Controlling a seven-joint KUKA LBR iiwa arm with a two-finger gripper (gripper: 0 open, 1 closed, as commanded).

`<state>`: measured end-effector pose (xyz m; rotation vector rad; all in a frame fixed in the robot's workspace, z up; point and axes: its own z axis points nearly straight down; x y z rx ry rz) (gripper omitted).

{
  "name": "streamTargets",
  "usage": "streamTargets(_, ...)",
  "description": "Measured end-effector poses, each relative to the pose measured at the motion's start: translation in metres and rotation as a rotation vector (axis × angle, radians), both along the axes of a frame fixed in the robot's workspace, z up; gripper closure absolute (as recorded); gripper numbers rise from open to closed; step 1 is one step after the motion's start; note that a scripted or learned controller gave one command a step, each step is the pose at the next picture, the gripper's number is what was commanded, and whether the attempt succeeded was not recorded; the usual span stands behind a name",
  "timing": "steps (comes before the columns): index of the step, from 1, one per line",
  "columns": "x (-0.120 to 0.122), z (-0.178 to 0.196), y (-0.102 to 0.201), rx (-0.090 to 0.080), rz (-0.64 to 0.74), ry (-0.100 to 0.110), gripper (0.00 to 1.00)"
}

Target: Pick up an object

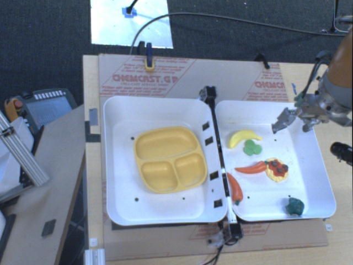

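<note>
**Ana:** Gripper [294, 119] first: it hangs over the far part of the right bin [320, 164], with the arm reaching in from the right edge. Two dark fingers point different ways, one down-left toward the bin floor, one down on the right. They look spread apart and nothing sits between them, so I'd call it wide and empty-handed.

**Ben:** And what is there to pick?

**Ana:** All the small items lie in the right bin. Nearest the gripper is a yellow banana [244, 137], with a green broccoli piece [252, 147] touching its near side. Closer to us lie a red chili [251, 168] beside a small pizza [277, 169], then a red-orange pepper [235, 187] hard against the divider, and a dark green lump [294, 206] at the near right corner. The left bin [118, 164] bears a yellow divided tray [167, 159].

**Ben:** So what could spoil the grab?

**Ana:** My guess is crowding. Banana and broccoli touch, so closing on one may nudge or pinch the other, and either could squirt out sideways. The chili and pizza are flat and low; fingers could scrape the bin floor and close above them. The pepper by the divider leaves one finger little room, so it might strike the wall.

**Ben:** Anything about the approach?

**Ana:** The gripper is to the right of the banana, not above it, so a straight descent would likely meet bare floor.
</note>
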<state>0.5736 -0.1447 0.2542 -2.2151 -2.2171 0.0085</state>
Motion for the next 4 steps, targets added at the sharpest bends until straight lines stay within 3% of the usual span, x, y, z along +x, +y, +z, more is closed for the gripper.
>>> streamTargets(1, 0.002, 0.006, 0.000, -0.002, 0.002, -0.010, 0.00)
streamTargets(3, 0.011, -0.107, -0.004, -0.001, 0.000, -0.006, 0.00)
streamTargets(4, 0.002, -0.154, -0.002, 0.000, 0.000, -0.006, 0.00)
